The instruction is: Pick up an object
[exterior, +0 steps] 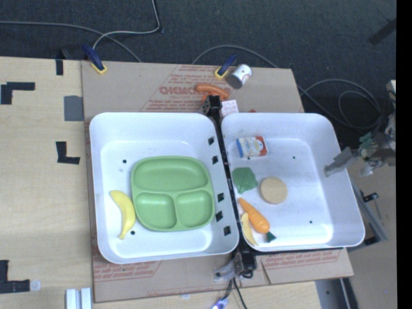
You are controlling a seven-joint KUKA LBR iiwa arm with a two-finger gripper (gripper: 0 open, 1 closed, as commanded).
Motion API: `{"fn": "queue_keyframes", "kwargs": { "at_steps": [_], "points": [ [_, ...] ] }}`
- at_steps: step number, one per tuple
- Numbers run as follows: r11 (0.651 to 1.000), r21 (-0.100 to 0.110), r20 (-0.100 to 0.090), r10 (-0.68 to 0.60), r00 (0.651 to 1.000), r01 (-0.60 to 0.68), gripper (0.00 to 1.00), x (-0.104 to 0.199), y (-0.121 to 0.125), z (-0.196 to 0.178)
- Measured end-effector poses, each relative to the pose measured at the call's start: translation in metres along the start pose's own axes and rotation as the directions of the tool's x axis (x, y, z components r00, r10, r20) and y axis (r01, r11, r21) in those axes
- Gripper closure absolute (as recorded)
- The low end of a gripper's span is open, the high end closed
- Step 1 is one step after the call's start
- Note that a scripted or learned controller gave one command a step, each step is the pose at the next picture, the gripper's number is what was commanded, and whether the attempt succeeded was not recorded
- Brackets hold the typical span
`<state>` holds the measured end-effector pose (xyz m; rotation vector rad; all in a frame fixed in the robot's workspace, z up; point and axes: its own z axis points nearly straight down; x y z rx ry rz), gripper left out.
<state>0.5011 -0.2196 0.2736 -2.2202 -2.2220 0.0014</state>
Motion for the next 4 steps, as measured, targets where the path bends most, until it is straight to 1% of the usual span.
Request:
{"fn": "queue_keyframes", "kwargs": {
  "at_steps": [1, 2, 3, 4],
  "points": [
    [1.0, 0.002, -0.002, -0.001, 1.0, 0.001, 0.0, 0.063, 0.077, 0.087],
    [1.0, -0.005, 0.0, -0.001, 1.0, 0.001, 0.0, 0.087, 0.111, 0.187],
    [1.0, 0.0, 0.0, -0.001, 1.0, 0.001, 0.0, 0.117, 0.167, 0.185],
    [1.0, 0.001, 0.002, -0.002, 1.0, 0.002, 1.0, 0.117, 0.167, 0.175]
  ]
}}
